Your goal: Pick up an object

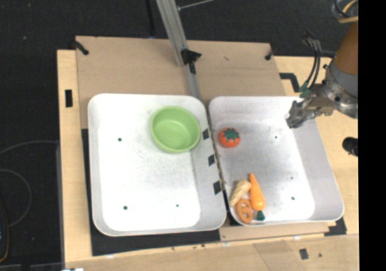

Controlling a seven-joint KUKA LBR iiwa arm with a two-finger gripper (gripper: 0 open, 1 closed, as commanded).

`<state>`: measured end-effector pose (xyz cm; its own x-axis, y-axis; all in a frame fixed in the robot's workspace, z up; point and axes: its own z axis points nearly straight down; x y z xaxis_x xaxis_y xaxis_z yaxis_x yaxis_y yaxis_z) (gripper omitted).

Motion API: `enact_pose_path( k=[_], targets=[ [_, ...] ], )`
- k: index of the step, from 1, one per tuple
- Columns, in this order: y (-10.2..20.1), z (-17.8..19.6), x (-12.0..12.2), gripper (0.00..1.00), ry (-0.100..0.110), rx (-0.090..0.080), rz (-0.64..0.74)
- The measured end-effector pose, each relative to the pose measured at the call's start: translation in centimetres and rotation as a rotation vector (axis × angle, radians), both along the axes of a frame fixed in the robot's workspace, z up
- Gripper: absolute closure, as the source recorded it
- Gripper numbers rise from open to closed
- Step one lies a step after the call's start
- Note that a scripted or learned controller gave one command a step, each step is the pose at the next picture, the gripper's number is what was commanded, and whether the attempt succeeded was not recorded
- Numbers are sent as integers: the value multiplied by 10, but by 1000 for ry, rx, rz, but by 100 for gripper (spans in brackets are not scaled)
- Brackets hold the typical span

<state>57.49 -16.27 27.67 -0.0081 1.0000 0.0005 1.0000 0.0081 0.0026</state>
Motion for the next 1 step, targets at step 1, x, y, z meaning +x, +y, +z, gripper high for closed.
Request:
enact_pose_path(
  k=[1],
  targets=[
    [56, -13, 0, 100, 2, 0, -1]
  ],
)
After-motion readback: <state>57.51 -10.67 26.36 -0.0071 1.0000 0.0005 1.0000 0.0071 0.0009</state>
